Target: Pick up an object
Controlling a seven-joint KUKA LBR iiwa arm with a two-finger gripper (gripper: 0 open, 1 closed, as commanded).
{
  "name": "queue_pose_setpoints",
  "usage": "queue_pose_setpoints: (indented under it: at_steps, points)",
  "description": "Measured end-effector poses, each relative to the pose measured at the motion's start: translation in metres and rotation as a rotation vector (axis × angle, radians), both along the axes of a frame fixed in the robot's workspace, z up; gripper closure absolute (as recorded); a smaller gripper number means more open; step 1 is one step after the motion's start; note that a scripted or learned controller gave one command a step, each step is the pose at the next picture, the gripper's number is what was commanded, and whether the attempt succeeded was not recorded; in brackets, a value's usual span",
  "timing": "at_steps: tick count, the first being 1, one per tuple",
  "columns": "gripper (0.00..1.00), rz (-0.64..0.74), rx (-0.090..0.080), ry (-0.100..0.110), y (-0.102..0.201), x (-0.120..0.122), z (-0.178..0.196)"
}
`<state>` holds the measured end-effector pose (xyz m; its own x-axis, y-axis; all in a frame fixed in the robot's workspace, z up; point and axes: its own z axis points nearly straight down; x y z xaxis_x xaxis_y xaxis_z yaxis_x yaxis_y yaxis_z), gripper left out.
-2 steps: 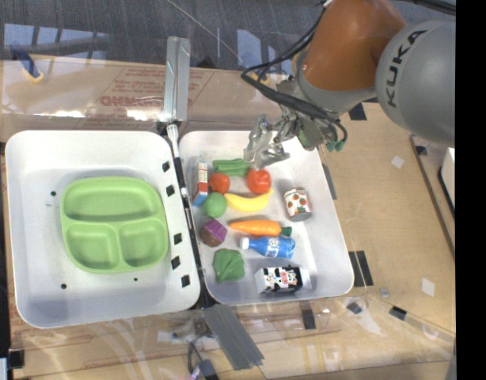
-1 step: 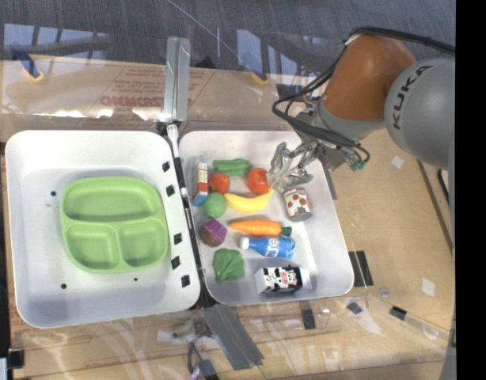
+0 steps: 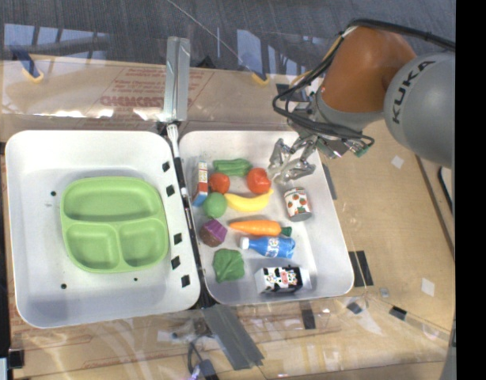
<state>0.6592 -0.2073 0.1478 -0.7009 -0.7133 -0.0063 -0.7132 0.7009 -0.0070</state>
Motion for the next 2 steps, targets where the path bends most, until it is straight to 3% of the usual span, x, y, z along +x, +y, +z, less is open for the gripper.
queue_pose_setpoints:
  at_steps: [1, 2]
  points:
    - [1.0, 0.342, -0.002, 0.0, 0.0, 0.0, 0.037]
    - [1.0, 0.779, -0.004, 0.003, 0.021, 0.0, -0.014]
